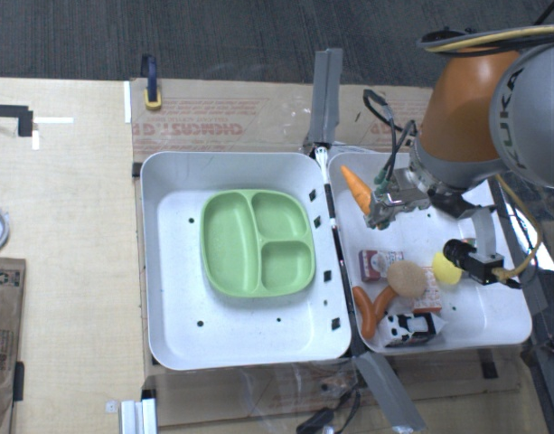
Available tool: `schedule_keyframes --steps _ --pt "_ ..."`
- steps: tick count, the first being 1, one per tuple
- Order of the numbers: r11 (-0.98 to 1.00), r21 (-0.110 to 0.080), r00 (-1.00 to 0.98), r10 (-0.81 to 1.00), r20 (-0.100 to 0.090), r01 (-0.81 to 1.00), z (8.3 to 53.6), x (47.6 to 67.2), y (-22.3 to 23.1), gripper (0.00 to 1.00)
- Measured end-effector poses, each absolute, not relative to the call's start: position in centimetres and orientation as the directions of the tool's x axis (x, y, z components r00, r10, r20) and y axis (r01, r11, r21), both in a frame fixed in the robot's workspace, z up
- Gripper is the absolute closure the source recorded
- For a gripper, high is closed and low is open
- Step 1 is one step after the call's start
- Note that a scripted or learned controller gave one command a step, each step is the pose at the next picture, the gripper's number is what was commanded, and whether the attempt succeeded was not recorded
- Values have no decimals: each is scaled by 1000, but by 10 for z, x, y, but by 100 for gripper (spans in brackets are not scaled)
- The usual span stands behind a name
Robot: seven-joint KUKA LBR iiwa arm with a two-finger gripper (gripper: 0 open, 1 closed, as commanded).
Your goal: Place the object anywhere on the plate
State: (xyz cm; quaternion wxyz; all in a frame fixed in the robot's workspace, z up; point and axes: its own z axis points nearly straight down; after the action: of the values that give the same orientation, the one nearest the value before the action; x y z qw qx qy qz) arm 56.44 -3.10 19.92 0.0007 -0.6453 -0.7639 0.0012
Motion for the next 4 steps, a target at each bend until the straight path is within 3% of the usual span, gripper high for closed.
schedule_keyframes --steps 1,2,3,4 --pt "60 -4 -60 998 -1 998 190 554 44 100" --pt "-198 -2 198 980 -3 980 353 590 26 100" --pt "-421 -5 421 907 -5 907 255 598 29 100" --pt "-185 -3 185 983 -3 983 224 658 41 100"
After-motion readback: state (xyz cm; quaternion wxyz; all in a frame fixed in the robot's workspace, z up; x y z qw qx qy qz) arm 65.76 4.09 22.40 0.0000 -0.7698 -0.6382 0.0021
